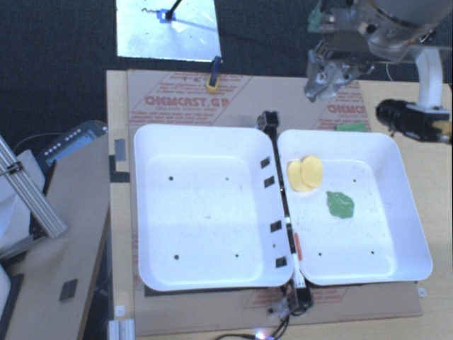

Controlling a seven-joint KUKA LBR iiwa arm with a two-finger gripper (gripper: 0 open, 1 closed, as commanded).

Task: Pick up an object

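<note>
Objects to pick: yellow piece (305,173) and green piece (340,205), both in the right bin (396,261); either one would satisfy the task.
Camera view, yellow piece: lies close to the divider wall between the bins, near the right bin's upper left corner; looks flat, possibly two overlapping discs, cannot tell for sure.
Camera view, green piece: sits near the middle of the right bin, apart from the yellow one, irregular outline, low profile.
Camera view, left bin (152,211): white floor with a few dark dots.
Camera view, tool (324,83): hangs above the tabletop (177,99) beyond the far rim of the right bin, nothing seen between its parts; open or closed, cannot tell, detail too small.
Risk, yellow piece: so near the wall that one side of the tool may strike the rim or divider on descent.
Risk, green piece: thin and flat, so a closing grasp may skid over it and come up empty.
Risk, aim: a descent from the present spot lands outside the bin.
</note>
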